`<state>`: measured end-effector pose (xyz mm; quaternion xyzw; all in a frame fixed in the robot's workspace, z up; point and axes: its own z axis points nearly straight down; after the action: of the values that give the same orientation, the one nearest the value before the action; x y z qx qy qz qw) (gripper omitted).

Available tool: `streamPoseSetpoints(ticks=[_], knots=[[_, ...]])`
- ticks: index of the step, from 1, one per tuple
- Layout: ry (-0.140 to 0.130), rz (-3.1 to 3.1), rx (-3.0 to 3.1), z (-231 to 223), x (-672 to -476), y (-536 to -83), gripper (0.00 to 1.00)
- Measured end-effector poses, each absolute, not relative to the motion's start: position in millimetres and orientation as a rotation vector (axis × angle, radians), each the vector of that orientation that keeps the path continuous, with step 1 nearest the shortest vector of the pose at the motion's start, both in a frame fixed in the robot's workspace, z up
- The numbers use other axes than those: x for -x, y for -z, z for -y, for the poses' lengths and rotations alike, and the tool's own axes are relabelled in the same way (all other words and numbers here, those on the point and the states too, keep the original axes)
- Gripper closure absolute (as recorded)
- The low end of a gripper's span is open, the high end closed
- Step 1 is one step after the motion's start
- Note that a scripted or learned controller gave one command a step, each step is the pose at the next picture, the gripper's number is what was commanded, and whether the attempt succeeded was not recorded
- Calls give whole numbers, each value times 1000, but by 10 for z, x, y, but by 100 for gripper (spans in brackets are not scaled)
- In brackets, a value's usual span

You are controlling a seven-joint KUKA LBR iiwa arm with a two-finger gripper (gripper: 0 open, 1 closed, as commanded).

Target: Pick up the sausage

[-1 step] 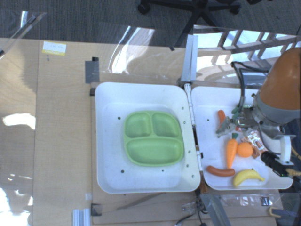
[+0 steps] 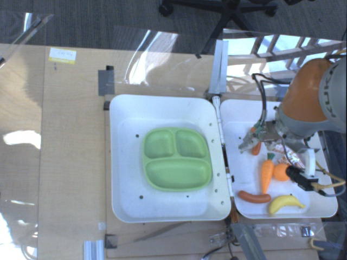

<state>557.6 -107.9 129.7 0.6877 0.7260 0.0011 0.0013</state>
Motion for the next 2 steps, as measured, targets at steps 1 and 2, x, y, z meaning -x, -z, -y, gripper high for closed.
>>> streamPoseSetpoints(ticks=[1,2], knots=[[-11,-2233,-2195,1373,-5766,-883,0],[-18,-2230,-2187,1372,-5796,-1013,100]])
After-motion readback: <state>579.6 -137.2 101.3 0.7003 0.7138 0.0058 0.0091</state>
